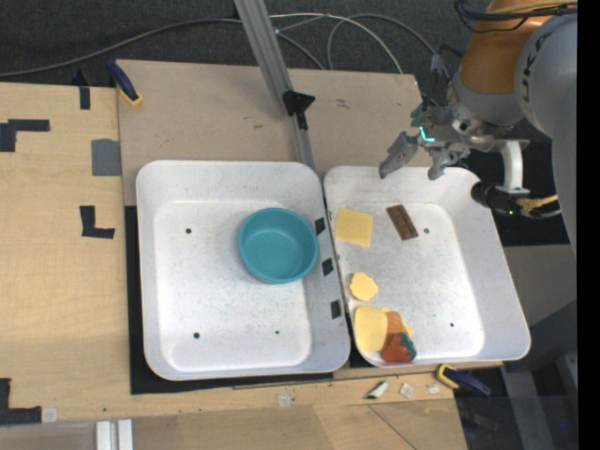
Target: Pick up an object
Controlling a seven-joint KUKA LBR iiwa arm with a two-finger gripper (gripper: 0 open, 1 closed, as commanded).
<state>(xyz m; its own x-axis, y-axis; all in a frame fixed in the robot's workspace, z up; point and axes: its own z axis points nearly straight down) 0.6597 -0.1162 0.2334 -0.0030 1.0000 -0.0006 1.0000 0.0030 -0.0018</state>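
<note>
Above the right bin's (487, 279) far rim, claw (413, 162) spread, holding nothing; thin brown bar (402, 221) may slip its grasp.

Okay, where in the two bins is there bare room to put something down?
The left bin is bare all around the blue bowl, most widely to its left and below it. In the right bin, the right half beyond the brown bar is free. Its left edge is crowded: the yellow square, yellow pieces and the corner pile.
</note>
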